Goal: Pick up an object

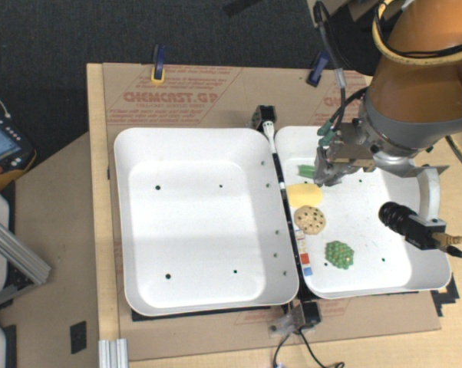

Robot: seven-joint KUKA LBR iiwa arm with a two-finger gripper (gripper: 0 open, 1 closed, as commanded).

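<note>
In the right bin (400, 278) lie a yellow wedge-like piece (305, 195), a round chocolate-chip cookie (310, 220), a green bumpy broccoli-like piece (339, 254) and a small green item (306, 172) partly hidden by the gripper. My gripper (328, 173) hangs low over the bin's upper left part, just right of the green item and above the yellow piece. The grey wrist and orange band (423, 29) above it cover the bin's far right corner.
The left bin (139, 205) sits beside the right one, with a black divider strip (281, 182) between them. A black cylinder on a bracket (404, 222) juts over the right bin's right side. Clamps (159, 67) hold the cardboard base at the back.
</note>
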